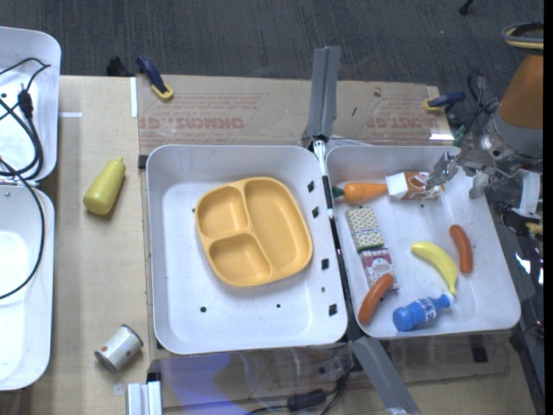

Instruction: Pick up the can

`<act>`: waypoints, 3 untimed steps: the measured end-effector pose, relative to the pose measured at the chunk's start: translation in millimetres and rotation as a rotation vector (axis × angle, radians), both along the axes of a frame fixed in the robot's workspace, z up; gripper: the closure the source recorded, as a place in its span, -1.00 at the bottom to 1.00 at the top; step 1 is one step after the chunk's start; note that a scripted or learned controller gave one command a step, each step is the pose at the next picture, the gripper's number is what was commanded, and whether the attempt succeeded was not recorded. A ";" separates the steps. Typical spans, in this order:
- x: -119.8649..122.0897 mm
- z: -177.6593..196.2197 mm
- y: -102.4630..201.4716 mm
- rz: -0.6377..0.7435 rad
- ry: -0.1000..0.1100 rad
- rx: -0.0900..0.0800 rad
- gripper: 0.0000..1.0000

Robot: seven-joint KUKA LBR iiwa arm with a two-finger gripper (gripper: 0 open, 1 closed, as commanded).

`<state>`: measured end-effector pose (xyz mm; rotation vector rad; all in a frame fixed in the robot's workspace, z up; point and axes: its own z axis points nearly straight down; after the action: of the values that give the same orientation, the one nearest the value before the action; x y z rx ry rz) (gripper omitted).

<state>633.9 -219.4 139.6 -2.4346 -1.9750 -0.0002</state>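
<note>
**Inspector A:** Where is the can (117, 347)?

**Inspector B:** On the bench, outside both bins. It lies on its side near the front left corner of the left bin (164, 301), just beside that bin's outer wall. Silver body, one end facing the camera.

**A:** And the arm (523, 102)?

**B:** At the far right, above the back corner of the right bin (497, 258), well apart from the can. The orange band shows above the wrist. The gripper (449, 169) hangs near a small bottle (413, 185) lying by the back wall. I cannot tell whether it is spread or closed; that part is too small and cluttered.

**A:** Contents of the right bin?

**B:** A carrot (365, 192) touching the small bottle's end, a patterned box (364, 228), a packet (375, 264) below it, two sausages, one (375, 297) at the front, the other (462, 249) to the right, a banana (436, 264) between them, and a blue bottle (420, 313) at the front.

**A:** Left bin?

**B:** One yellow plate (253, 230) with three compartments, set about centre.

**A:** Elsewhere on the bench?

**B:** A mustard bottle (104, 187) left of the left bin, and two clamps at the back edge, one left (155, 79), one right (442, 102).
</note>
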 end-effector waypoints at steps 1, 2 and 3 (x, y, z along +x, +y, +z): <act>24.7 -27.2 45.5 0.011 -0.021 -0.010 -1.00; 8.1 -32.0 58.3 0.023 -0.039 -0.017 -1.00; 10.7 -19.1 52.8 0.018 -0.047 -0.023 1.00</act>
<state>644.6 -166.7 120.5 -2.4538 -2.0267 -0.0353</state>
